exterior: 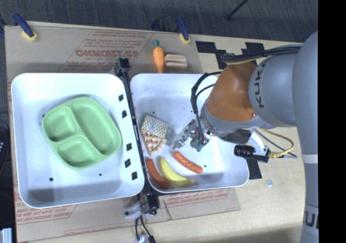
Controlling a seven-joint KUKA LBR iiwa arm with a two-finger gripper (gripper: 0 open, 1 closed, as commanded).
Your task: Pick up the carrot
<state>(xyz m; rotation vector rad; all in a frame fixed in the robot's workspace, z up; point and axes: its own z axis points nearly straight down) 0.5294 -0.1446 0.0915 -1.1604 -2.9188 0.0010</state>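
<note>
Hovering in the right bin [238, 178], pincer [190, 138] grip indiscernible, carrot [158, 59] well apart, outside.

Carrot [158, 58] upright on the cardboard at upper centre, outside the bins, small bun-like item [175, 61] just right of it, gripper [190, 138] low over the right bin [162, 88], above a sausage [188, 162], banana [173, 173] and waffle [154, 131], green divided plate [81, 131] in the left bin [27, 96]
</note>
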